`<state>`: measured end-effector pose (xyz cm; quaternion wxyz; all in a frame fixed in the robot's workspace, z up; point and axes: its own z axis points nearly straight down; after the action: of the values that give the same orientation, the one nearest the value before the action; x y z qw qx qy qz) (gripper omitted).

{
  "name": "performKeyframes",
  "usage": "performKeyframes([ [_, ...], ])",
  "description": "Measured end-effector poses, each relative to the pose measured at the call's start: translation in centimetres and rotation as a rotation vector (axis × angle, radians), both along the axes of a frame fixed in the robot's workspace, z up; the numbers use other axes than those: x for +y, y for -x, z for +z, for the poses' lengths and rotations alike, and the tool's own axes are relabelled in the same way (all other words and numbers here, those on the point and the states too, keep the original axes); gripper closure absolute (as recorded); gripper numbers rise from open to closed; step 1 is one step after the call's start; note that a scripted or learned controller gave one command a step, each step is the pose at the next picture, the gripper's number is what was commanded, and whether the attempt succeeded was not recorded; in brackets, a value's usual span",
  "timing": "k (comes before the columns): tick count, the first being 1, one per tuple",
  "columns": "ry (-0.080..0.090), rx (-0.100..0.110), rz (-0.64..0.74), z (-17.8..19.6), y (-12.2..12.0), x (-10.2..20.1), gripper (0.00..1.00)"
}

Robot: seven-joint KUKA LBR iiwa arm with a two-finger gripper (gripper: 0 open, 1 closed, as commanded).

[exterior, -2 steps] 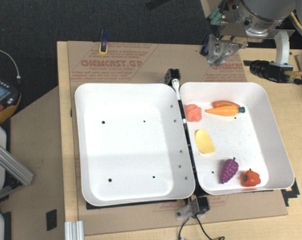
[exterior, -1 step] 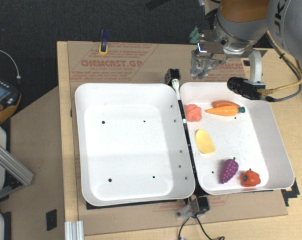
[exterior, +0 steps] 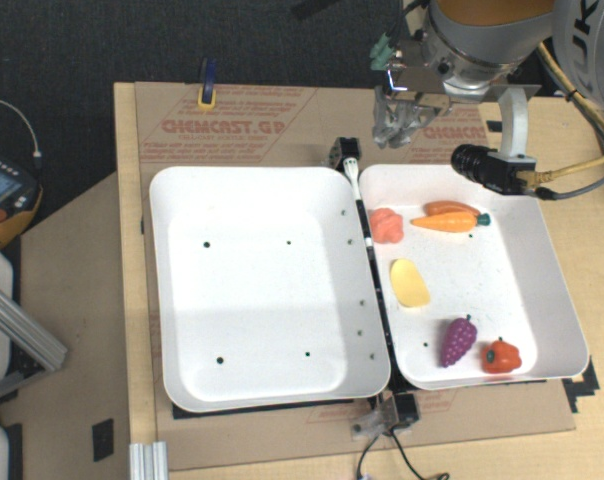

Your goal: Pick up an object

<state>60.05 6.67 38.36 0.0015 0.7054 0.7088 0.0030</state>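
Camera view: pincer hangs above the bench beyond the right bin; its state cannot be told. That bin, just below it, holds a pink lump, carrot, yellow piece, purple grapes, red tomato. Left bin lies lower-left.

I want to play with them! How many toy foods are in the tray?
5, all in the right bin: pink piece, carrot, yellow piece, purple grapes, red tomato. None seem hidden.

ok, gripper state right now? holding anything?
Two-finger gripper: raised above the far edge of the right white bin, nothing visible between its fingers; open or shut cannot be told.
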Motion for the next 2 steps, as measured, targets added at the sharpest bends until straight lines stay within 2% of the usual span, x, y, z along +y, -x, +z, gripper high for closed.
performKeyframes([
  [1, 0.000, 0.002, 0.001, 2.8, 0.8, 4.9, 1.00],
  [2, 0.003, 0.014, -0.002, -4.7, -1.0, 8.9, 1.00],
])
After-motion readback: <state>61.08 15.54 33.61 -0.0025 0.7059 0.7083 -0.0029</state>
